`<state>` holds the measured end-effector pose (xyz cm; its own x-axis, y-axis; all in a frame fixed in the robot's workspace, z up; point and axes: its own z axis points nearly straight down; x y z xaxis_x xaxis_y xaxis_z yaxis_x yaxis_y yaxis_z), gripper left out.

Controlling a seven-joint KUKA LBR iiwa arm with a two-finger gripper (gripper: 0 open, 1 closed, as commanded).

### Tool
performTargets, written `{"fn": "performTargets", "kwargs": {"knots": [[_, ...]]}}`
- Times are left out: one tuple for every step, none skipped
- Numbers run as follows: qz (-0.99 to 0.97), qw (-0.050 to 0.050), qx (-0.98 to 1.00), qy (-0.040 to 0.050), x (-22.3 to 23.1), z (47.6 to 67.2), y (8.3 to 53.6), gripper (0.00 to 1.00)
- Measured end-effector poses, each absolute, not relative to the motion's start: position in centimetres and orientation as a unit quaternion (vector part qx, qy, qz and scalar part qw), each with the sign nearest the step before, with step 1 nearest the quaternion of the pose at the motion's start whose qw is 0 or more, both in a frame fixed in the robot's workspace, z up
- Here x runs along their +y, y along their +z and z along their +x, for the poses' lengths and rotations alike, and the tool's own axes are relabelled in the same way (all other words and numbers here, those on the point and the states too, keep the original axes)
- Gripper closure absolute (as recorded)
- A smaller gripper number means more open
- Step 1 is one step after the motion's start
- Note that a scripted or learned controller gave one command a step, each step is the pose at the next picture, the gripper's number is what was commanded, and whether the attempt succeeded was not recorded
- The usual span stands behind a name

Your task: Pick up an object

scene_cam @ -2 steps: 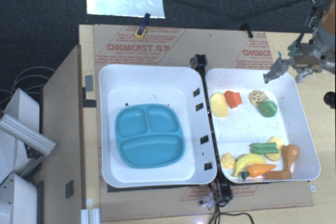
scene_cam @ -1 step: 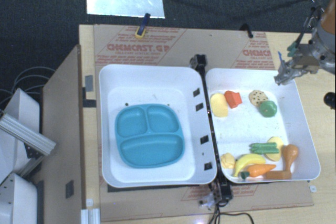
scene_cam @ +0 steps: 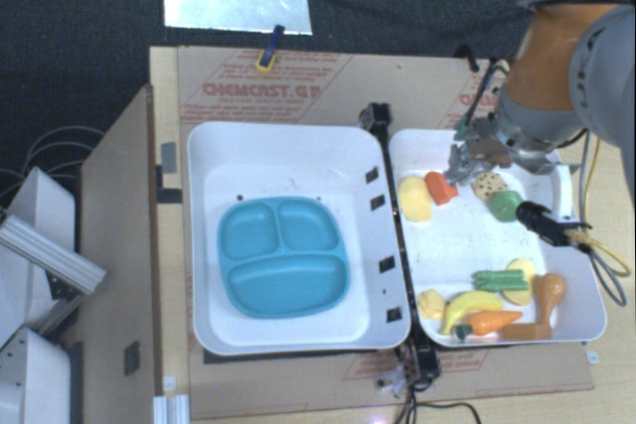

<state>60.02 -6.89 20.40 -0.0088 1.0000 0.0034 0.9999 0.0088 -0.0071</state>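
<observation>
At 1 o'clock in the right bin [scene_cam: 586, 313], my pincer [scene_cam: 463, 164] hovers by 1 red piece [scene_cam: 439, 187] — grip state I cannot tell — I'd descend straight, centred.

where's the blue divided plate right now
The blue divided plate lies in the left bin, near its middle, across the divider from the toy food.

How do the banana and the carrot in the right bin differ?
The banana is yellow and curved; the carrot is orange and straight, tapering to a point. The banana lies just above the carrot in the picture, stretching further left. Both lie flat at the near edge of the right bin, touching, far from the gripper.
</observation>
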Motion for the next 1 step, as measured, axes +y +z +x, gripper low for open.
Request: {"fn": "performTargets", "kwargs": {"knots": [[-0.705,-0.002,-0.71,-0.0015,-6.52,66.35,18.35,1.0]]}}
